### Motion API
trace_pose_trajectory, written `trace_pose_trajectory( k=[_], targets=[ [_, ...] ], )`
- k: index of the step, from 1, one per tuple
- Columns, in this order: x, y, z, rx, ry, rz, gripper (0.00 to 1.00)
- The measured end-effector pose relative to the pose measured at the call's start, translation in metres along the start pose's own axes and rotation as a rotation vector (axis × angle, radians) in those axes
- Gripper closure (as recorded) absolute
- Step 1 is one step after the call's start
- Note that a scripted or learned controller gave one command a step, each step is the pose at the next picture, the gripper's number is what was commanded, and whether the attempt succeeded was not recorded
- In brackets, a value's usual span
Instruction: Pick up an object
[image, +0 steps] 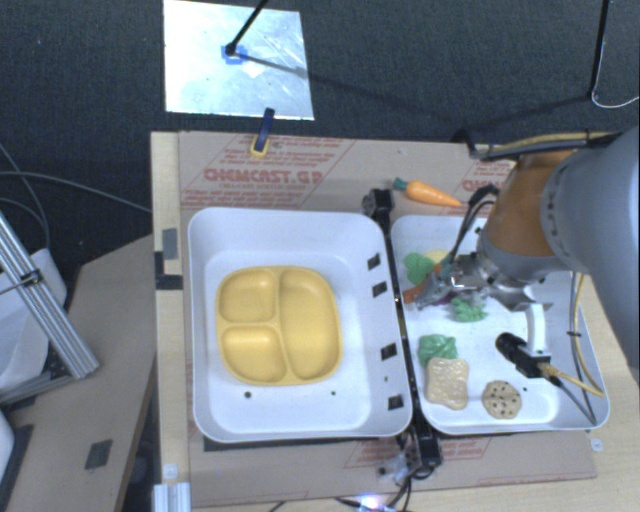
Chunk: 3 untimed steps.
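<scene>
Beside pincer (437, 291) — green toy (467, 310)

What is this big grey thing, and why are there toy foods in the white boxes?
The big grey thing is a robot arm with an orange band. It reaches in from the right side of the picture. The camera sits above the bench and looks down at a slant.

At the arm's tip is a gripper, like a hand with two fingers. It is low in the right bin, but I cannot tell whether it holds anything.

The left bin holds a yellow plate with three sections. The right bin holds green leafy toys, a pale cracker and a round cookie. A toy carrot lies on the cardboard behind the bins.

Its job is to pick up one object.
</scene>
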<state>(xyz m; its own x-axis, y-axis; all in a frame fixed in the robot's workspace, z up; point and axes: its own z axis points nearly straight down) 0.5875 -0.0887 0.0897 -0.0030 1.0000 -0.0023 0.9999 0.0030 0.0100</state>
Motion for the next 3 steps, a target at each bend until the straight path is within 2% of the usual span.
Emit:
trace_pose_trajectory(
  k=[1, 2, 3],
  targets=[
    [0.044, -0.057, -0.098, 0.011, 0.004, -0.003, 0.0],
    [0.043, -0.054, -0.106, 0.006, 0.003, -0.004, 1.0],
    [0.072, -0.085, -0.262, -0.008, 0.005, -0.006, 1.0]
  ],
)
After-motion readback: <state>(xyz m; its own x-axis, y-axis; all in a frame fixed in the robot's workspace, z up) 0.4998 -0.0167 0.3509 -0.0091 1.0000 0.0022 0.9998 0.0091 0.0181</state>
